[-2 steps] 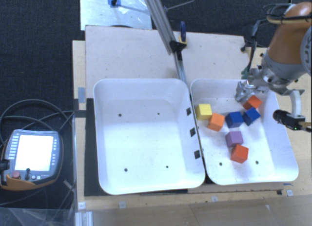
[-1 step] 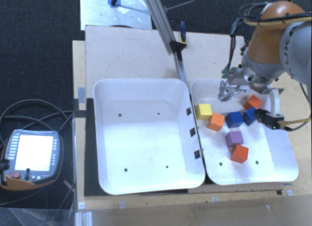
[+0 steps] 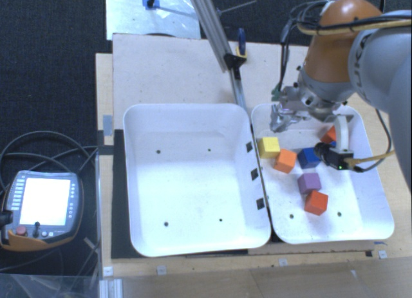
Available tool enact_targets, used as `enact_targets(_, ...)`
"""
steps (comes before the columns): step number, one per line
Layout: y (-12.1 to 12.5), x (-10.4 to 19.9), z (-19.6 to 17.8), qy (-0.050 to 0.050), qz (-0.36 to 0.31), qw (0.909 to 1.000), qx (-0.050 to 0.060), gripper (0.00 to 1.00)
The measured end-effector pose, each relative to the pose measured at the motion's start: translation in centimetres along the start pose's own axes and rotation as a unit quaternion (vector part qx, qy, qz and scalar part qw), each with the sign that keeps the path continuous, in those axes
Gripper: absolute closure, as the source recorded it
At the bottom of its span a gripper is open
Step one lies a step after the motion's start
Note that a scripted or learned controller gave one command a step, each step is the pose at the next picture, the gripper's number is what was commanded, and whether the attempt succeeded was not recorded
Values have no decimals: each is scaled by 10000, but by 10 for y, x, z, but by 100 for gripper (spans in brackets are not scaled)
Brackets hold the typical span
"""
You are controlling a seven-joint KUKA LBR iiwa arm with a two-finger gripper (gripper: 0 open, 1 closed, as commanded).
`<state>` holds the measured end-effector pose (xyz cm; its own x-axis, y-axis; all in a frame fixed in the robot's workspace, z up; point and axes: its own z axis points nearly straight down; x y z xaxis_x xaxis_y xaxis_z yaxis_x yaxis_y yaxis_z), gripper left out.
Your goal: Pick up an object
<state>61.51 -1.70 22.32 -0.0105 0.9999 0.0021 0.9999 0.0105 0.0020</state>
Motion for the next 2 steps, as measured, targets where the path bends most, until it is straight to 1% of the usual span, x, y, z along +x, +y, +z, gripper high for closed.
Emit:
enact_targets(1,13,47,3,1,2,10000,-4,100)
enact_targets(2,12,107,-6,2,-8,10000,-2,100)
